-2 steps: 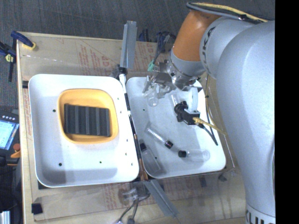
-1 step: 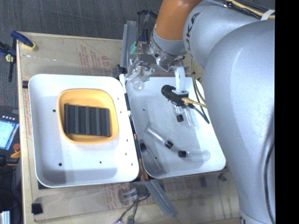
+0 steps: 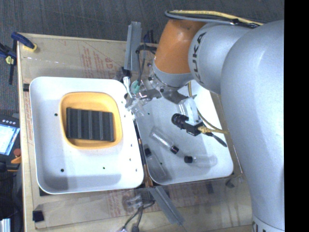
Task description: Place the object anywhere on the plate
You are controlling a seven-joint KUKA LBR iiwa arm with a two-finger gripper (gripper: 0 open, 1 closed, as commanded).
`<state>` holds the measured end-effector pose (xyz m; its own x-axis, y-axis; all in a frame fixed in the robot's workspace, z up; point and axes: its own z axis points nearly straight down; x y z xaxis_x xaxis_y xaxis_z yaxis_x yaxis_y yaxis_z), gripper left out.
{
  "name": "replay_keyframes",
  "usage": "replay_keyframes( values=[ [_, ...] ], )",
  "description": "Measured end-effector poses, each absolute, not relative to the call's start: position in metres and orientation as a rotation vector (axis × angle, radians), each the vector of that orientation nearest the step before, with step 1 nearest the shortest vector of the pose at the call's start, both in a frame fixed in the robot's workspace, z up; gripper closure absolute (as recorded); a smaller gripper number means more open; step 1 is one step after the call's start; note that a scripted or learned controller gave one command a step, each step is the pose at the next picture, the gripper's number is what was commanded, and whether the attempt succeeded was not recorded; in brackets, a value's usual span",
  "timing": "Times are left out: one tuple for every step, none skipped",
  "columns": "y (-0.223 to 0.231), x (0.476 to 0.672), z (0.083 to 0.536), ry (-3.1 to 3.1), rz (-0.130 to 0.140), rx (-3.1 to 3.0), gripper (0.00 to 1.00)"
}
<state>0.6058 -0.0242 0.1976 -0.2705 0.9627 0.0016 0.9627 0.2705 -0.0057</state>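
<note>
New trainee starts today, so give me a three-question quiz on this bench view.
1. True or false: the plate lies in the left bin.
2. Which colour is the plate's rim? A) yellow B) blue C) green
3. Fill in: the gripper hangs near the ___ between the two bins.

Key: 1 true; 2 A; 3 wall. The right bin holds several small clear items with dark caps, and nothing is seen between the fingers.
</note>
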Motion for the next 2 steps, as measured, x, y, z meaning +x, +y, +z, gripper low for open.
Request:
replay_keyframes(
  values=[
    [0.0015,0.6337,0.1914,-2.632,0.002,-1.714,1.00],
    [0.0011,0.6337,0.1915,-2.632,0.002,-1.715,0.00]
  ],
)
